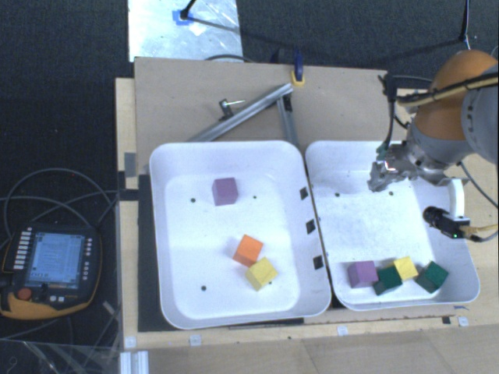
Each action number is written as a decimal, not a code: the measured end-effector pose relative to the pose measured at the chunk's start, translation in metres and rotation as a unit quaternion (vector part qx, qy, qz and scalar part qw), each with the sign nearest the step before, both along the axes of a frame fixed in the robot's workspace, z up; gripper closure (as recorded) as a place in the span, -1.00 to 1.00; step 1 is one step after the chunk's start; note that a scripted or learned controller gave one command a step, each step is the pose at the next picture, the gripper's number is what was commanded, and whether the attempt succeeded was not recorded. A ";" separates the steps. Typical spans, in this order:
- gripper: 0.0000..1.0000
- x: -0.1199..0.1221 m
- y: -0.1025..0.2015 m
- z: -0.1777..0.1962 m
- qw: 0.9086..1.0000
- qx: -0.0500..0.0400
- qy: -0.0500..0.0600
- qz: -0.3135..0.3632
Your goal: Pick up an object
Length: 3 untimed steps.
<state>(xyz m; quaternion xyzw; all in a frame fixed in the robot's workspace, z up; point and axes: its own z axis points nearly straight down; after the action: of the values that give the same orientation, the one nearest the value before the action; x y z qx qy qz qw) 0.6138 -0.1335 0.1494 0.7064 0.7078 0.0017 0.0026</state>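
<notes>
Fingers on the gripper [380, 179] are too blurred for me to be judging wide or narrow, so I cannot tell; nothing is showing between them. I'm hovering over the right bin [327, 209], upper part. Nearest candidates are sitting well below the fingers: purple cube [362, 273], dark green cube [387, 280], yellow cube [405, 268]. I'm expecting them light, stiff, gripped across flat opposite faces.

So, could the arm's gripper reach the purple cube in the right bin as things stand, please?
Probably yes: the gripper hovers over the right white bin, and the purple cube has open floor on its far side, though a dark green cube touches it.
</notes>
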 end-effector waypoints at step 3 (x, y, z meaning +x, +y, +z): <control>1.00 0.007 0.055 0.113 1.000 0.001 0.002 0.004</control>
<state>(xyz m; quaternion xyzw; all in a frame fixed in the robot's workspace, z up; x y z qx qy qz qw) 0.6204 -0.0787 0.2622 0.7034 0.7108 0.0012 0.0001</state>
